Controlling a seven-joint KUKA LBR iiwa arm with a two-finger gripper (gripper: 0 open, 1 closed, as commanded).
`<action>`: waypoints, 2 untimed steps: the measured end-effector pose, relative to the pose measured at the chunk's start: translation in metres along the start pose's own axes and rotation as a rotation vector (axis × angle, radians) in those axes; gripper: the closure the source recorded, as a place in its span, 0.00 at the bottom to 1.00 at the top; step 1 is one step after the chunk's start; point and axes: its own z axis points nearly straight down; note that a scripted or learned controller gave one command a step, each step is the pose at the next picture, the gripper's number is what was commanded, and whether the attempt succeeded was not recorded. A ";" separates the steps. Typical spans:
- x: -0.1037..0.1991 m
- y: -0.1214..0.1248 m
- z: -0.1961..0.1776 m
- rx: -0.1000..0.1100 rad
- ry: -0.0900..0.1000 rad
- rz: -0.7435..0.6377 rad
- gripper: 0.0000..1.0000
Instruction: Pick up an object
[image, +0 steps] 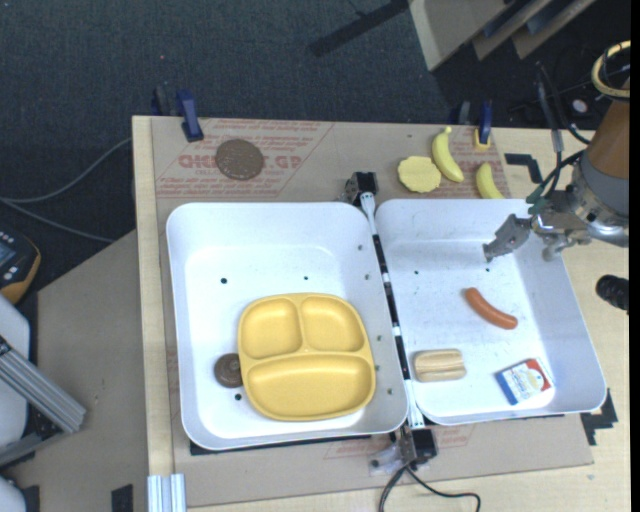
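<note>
The small orange-red hot dog sausage (490, 307) lies slanted, pointing from upper left to lower right; the grey claw (520, 237) above it has fingers apart

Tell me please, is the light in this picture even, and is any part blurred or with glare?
Camera view: light is soft and even; the yellow tray shows a mild sheen, the sausage casts only a faint shadow. The gripper looks slightly soft; the bins stay sharp.
</note>
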 end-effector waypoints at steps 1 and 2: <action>-0.020 0.004 0.155 0.005 0.000 0.002 0.00; -0.020 0.007 0.136 -0.005 -0.002 0.001 1.00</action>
